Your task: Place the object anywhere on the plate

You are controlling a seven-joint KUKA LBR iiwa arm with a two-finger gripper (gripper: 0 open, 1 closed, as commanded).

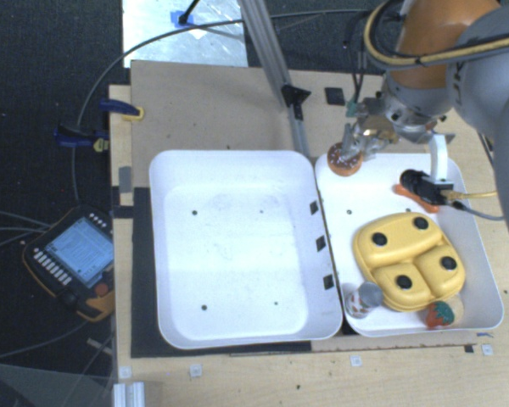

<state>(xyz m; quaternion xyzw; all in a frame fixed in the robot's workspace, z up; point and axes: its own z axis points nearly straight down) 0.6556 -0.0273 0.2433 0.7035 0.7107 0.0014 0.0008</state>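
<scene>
Nearest, a small grey piece (pixel 366 298) sits at seven o'clock of the yellow plate (pixel 410 259), while the gripper (pixel 353 148), jaw state indeterminate, meets a brown disc (pixel 345 162) at eleven o'clock; rim contact risks slippage.

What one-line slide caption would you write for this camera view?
Over the right bin, the gripper reaches a small brown round object at the far corner; the yellow sectioned plate lies nearer.
</scene>
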